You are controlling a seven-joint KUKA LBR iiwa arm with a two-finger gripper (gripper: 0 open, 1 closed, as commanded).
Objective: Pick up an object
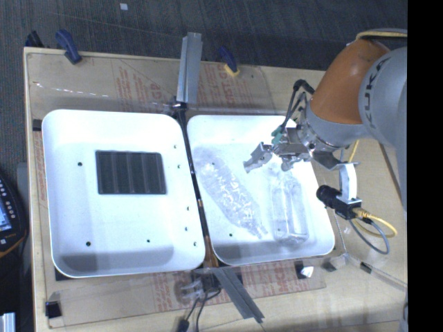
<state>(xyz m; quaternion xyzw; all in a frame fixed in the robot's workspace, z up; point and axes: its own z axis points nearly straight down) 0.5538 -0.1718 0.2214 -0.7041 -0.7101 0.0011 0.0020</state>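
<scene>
At the near edge of the wooden desk [104,297], a grey metal bracket [232,292] sits in front of the gap between the two bins. The left shallow white plastic bin [62,251] carries a dark grey ribbed rectangular pad [130,172] flat on its floor, a little toward the far side. The right shallow white plastic bin [221,251] holds two clear plastic bottles. One crumpled clear plastic bottle [228,191] lies at a slant, from the far left part of the bin down to the near middle. The second clear plastic bottle [288,209] lies almost straight from near to far on the right side of the bin, and its near end is close to the near end of the crumpled one. The two-finger gripper [257,158] of the grey arm hangs above the far half of the right bin, over the space between the far ends of the two bottles, and it points to the left. Its fingers [253,161] look only narrowly apart, and nothing is seen between them. Behind the gripper is the orange band [346,81] of the arm. A black cylindrical part with a yellow cable [334,200] is beside the right wall of this bin. At the far side, a grey metal bar [188,68] stands between the bins, and blue clamps [69,47] grip the far edge of the desk.
</scene>
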